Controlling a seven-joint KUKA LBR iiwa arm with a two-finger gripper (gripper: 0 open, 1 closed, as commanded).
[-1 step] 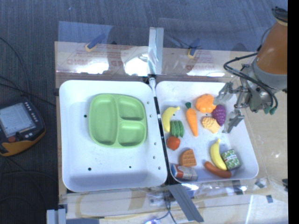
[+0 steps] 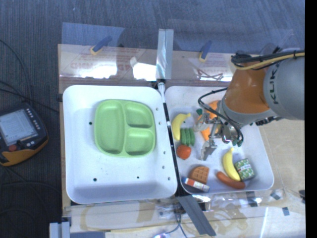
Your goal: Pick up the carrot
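- End effector (image 2: 210,148) hangs over right bin (image 2: 257,133), fingers pointing down; can't tell if spread or clenched, nothing visibly between them.
- Carrot (image 2: 204,131): orange w/ green top, just left of end effector, partly hidden by wrist.
- Left of end effector: yellow banana (image 2: 178,125), green veg (image 2: 186,136), tomato (image 2: 184,152).
- Right of end effector: 2nd banana (image 2: 228,164), sausage (image 2: 230,180).
- Left bin holds green tray (image 2: 125,128).
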